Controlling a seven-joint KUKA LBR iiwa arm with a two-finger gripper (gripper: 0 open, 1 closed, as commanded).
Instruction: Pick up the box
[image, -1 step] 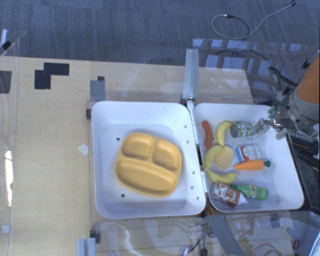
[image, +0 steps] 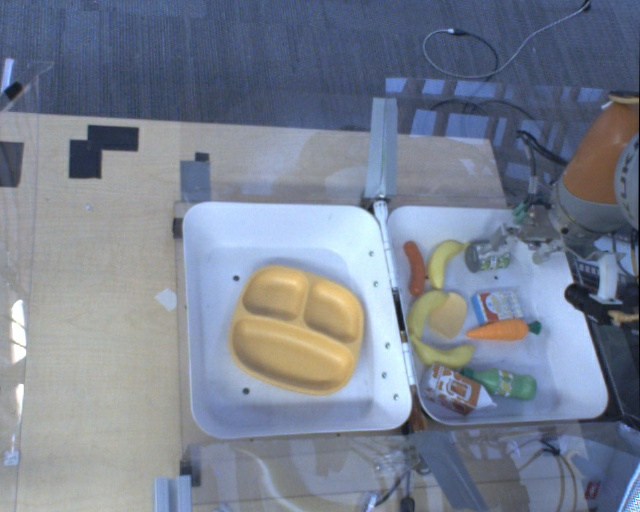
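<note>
A small white and blue box (image: 497, 303) lies flat in the right bin (image: 575, 385), just above a carrot (image: 497, 330). A brown and red carton (image: 455, 390) lies near that bin's front edge. The gripper (image: 535, 228) hangs over the bin's back right part, under the grey arm with its orange band (image: 600, 150). It is beside a silver can (image: 487, 255) and up and to the right of the white and blue box, apart from it. Nothing shows in its grasp.
The right bin also holds a sausage (image: 414, 266), several bananas (image: 437, 322) and a green bottle (image: 505, 382). A yellow compartment plate (image: 297, 328) lies in the left bin (image: 215, 400). Cables run behind the right bin.
</note>
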